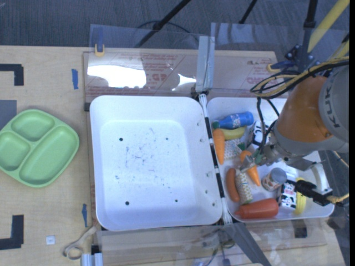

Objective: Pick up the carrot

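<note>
From my desk I read this as the approach step: the arm reaches in from the right and its gripper hangs low over the middle of the right bin, among the crowded toy food. The wrist and the orange band block my sight of the tool's end, so I cannot tell how far open it is, and I see nothing that I could call held.

The carrot lies along the right bin's left wall, just beside the divider between the two bins, long axis running away from the camera, with its thick end towards the yellow piece and the blue bottle at the back. It is a little apart from the gripper, to the gripper's left in this view. A smaller orange cone sits right under the tool; it may be a second carrot, and I can't say which one the program is aiming at.

In my judgement nothing is lifted yet. If the long carrot is the target, the next move calls for a shift towards the divider, a turn of the wrist so the grasp closes across the carrot's width, and a descent that clears the bin wall. The brown sausage-like piece and the speckled piece lie close by, so a careless descent could nudge them or pinch the wrong thing
</note>
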Tool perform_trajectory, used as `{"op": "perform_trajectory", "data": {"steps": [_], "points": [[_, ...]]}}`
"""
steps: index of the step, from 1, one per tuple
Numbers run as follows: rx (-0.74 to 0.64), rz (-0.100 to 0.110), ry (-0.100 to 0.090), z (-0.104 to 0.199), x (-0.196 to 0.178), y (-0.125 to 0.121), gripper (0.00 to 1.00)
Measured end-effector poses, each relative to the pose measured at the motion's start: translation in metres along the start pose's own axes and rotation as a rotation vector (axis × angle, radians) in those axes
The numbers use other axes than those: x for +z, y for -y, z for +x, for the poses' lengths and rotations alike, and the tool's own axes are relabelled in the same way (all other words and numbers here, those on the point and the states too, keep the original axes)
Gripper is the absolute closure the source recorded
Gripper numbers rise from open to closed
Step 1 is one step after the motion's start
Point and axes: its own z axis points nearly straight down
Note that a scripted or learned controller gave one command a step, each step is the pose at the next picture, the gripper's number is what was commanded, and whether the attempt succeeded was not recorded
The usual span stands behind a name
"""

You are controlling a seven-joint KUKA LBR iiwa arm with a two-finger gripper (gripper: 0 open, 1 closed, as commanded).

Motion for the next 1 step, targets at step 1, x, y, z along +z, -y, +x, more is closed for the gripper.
{"op": "perform_trajectory", "data": {"steps": [1], "points": [[0.157, 0.011, -0.002, -0.0087, -0.086, -0.0714, 1.0]]}}
